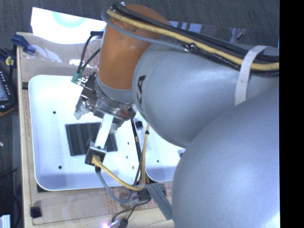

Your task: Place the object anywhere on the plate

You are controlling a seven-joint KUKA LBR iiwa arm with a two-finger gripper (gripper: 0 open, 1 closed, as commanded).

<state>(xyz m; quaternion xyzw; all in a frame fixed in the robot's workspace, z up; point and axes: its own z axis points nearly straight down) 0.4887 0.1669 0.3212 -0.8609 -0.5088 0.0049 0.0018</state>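
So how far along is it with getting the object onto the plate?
Done: nothing that I can see. The exposed part of the dark ribbed plate in the left bin looks bare.
In hand: the tool is over that bin, near the plate's far edge. Whether it carries anything cannot be told.
Left: the actual placement onto the plate.

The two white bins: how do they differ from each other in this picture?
The left bin shows nearly whole; the right bin shows just a corner beneath the grey arm. The left bin holds a dark ribbed rectangle; what the right bin holds cannot be told. Both are shallow, white and round-cornered, and sit side by side.
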